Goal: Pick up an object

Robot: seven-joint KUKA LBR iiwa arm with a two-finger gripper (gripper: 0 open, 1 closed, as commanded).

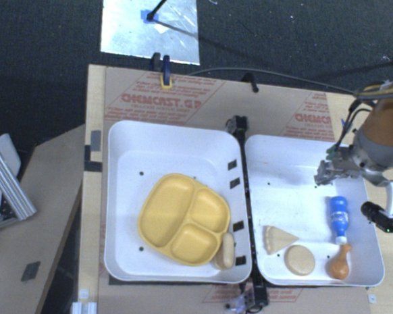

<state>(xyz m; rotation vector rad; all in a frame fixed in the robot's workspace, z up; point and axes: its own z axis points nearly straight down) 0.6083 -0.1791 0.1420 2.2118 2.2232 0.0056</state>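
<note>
Above the right bin point(261, 192), near its far right corner, the gripper point(331, 171) hangs over bare white floor. Nothing can be seen between its tips, and whether it is open or closed cannot be told from this slant; the dark metal at the wrist blurs together. The arm point(388, 131), grey with its orange band, reaches in from the right.

No object has been picked up yet, as far as can be judged. Everything on offer lies flat in the bins. Nearest the gripper is a blue bottle point(337, 217), just toward the front of it, lying lengthwise. Beyond the bottle's near end sits a brown pear-shaped piece point(339, 264). A tan disc point(300, 260) and a pale wedge point(277, 238) rest close together along the front wall.

Across the divider, the left bin point(123, 181) carries a yellow tray point(185, 218) with a small beige roll point(226, 250) touching its right edge.

What remains seems to be the whole task: choosing a target, descending, closing on it and lifting. The bottle looks the likeliest choice, being closest.
</note>
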